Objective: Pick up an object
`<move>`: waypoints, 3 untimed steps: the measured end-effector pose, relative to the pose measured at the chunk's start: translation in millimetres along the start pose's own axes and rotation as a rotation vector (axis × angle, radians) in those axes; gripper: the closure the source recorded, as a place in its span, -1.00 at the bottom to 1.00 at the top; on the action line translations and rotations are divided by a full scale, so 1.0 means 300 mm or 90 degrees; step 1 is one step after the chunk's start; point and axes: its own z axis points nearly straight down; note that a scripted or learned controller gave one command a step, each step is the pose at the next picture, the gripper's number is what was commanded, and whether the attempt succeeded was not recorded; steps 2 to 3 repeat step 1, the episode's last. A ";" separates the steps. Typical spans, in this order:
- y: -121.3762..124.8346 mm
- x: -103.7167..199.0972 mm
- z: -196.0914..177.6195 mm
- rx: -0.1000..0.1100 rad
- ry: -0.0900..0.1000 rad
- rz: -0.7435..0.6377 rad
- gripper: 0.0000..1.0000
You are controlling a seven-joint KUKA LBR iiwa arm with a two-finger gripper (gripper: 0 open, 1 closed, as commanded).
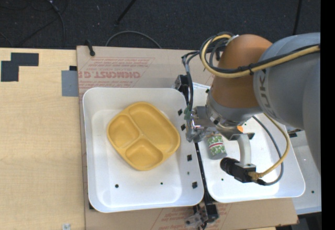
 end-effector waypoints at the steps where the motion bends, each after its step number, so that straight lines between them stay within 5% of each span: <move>1: 0.003 0.167 -0.012 -0.001 0.000 -0.001 1.00; 3: 0.003 0.167 -0.012 -0.001 0.000 -0.001 1.00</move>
